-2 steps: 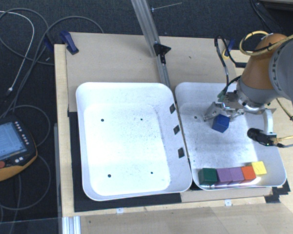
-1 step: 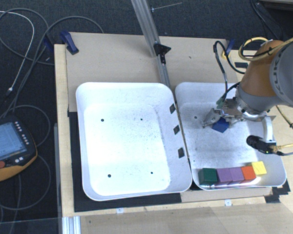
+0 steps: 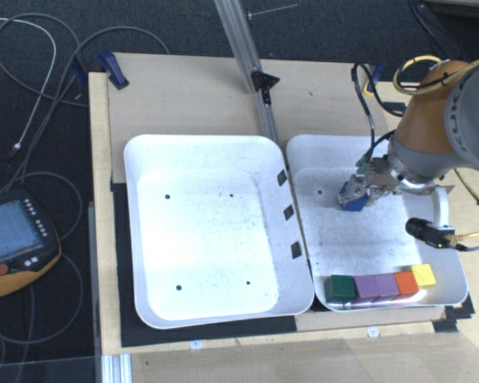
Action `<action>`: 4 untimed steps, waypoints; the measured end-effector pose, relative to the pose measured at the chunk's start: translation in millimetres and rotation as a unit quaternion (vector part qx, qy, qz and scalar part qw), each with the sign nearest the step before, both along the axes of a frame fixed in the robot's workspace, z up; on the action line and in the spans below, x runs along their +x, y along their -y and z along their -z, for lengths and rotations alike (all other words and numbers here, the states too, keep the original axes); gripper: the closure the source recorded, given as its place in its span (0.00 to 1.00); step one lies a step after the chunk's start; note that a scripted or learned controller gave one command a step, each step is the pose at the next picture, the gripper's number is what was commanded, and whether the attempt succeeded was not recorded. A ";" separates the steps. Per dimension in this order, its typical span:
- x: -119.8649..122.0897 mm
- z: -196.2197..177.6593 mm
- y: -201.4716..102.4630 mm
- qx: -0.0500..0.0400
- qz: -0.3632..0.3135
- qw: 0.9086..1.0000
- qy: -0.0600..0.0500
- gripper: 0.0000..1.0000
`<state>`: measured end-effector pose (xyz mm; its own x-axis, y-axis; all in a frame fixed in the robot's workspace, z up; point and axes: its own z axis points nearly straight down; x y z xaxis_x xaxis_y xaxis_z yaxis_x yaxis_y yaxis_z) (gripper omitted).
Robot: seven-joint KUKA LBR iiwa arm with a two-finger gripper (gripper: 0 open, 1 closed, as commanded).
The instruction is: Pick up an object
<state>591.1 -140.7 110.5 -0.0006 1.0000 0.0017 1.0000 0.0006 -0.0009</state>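
My gripper (image 3: 353, 198) hangs over the upper middle of the right bin (image 3: 383, 238), pointing down and to the left. A small blue block (image 3: 353, 205) shows at its tips, held between the fingers, and most of the block is hidden by them. Along the bin's front wall lies a row of blocks: green (image 3: 341, 287), purple (image 3: 375, 286), orange (image 3: 405, 282) and yellow (image 3: 424, 275).
The left bin (image 3: 207, 230) sits beside the right one, with black clips on the shared rim (image 3: 291, 214). A metal pole (image 3: 243, 46) slants in from the top to the bins' junction. Cables loop behind the arm at upper right (image 3: 367, 94). A teach pendant (image 3: 12, 242) lies off the bench at the left.
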 end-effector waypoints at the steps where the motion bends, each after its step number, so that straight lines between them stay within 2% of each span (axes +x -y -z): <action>1: -80.6 11.4 -57.8 0.002 -0.001 1.000 -0.003 1.00; 2: -71.8 -93.6 -129.2 0.000 -0.004 1.000 0.005 1.00; 3: -29.4 -88.7 -197.7 0.001 -0.004 1.000 0.002 1.00; 4: -74.1 -96.5 -184.4 0.000 0.001 1.000 -0.003 1.00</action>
